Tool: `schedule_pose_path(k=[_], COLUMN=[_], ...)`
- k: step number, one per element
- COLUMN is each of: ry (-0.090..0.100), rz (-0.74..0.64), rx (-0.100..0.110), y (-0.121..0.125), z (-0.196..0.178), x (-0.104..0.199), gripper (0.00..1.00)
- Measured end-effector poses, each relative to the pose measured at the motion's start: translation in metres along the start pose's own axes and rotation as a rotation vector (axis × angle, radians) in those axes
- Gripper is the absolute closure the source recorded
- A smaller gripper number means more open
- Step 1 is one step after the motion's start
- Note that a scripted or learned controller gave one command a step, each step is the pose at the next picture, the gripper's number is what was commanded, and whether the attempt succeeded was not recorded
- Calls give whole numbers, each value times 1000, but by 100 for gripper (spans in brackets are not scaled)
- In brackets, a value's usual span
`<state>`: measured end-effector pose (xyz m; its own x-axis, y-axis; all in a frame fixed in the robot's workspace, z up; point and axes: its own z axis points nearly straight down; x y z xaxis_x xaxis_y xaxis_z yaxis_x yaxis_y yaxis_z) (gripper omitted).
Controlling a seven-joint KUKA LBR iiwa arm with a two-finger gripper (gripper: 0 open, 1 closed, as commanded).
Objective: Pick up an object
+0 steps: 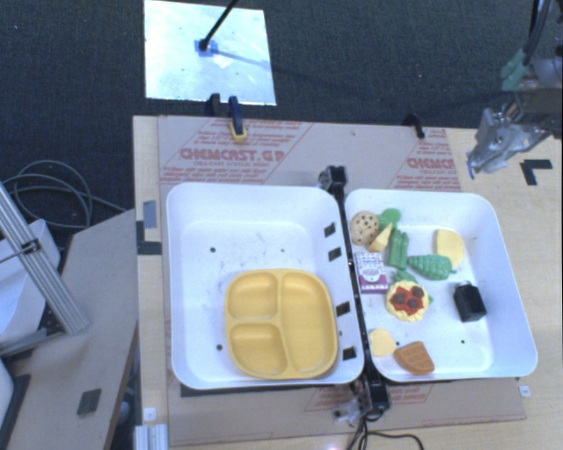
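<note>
Overhead — bench (290,145) with two white bins (264,204) | dark carpet (70,70) | end effector (493,154): grip unclear

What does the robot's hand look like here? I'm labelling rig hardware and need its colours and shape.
At the view's upper right, the hand looks like pale grey, silvery metal with an angular, blocky body. Above it sits a teal-green piece, and dark cables run up out of view. It is blurred, so finer markings cannot be made out.

We see a robot lab: a plywood bench (290,145) on dark carpet (79,79), clamped white bins (264,198), loose cables (53,189), toy food (407,301) left of the gripper's fingers.
</note>
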<state>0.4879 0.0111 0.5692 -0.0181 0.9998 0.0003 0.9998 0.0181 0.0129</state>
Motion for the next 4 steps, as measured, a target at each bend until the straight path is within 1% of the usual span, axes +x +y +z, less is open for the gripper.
schedule_pose_path(k=[1, 2, 3, 4], ry=[0, 0, 0, 0], rz=[-1, -4, -6, -8], rx=[1, -3, -3, -6], y=[0, 1, 1, 1], z=[1, -11, -11, -22], x=[0, 0, 0, -1], gripper=[0, 100, 0, 100])
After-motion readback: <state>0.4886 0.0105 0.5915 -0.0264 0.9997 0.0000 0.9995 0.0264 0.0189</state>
